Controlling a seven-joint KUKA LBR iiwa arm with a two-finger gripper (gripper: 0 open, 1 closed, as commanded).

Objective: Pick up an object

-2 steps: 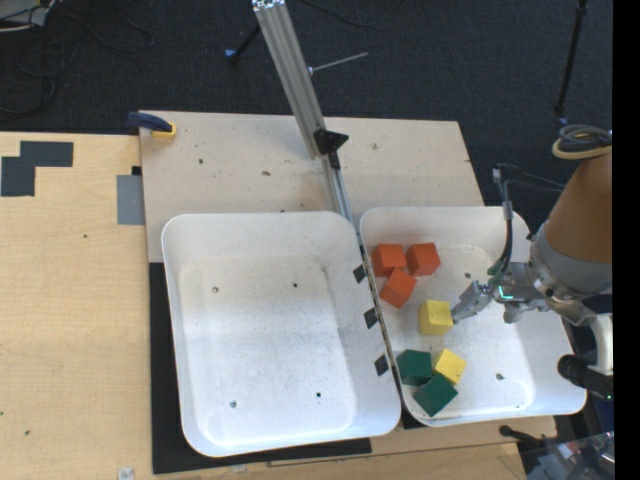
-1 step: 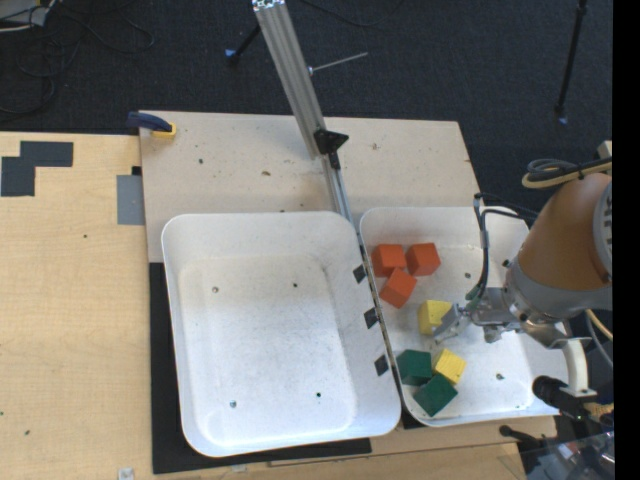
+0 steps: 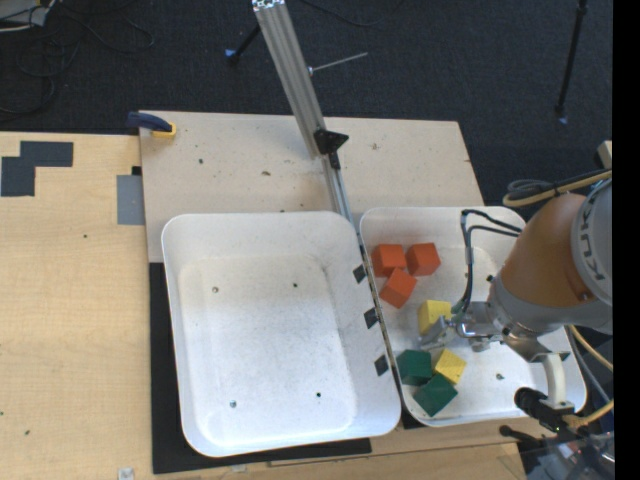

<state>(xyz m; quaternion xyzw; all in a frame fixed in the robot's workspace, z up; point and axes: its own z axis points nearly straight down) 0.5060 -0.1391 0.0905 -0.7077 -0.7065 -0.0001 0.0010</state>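
Two white bins [image 3: 190,268] sit side by side. The right-hand one holds seven blocks: three orange blocks [image 3: 390,259], two yellow blocks [image 3: 434,314] and two green blocks [image 3: 415,366]. One robot arm [image 3: 545,268] reaches over them, and one blue clamp [image 3: 150,123] lies on the board

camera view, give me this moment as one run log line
arm: over right bin | tool: low among yellow blocks | left bin: untouched | lift: not yet

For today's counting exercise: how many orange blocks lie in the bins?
3, all in the right bin, far end: one orange block, another beside it, the third just nearer. The arm may hide others.
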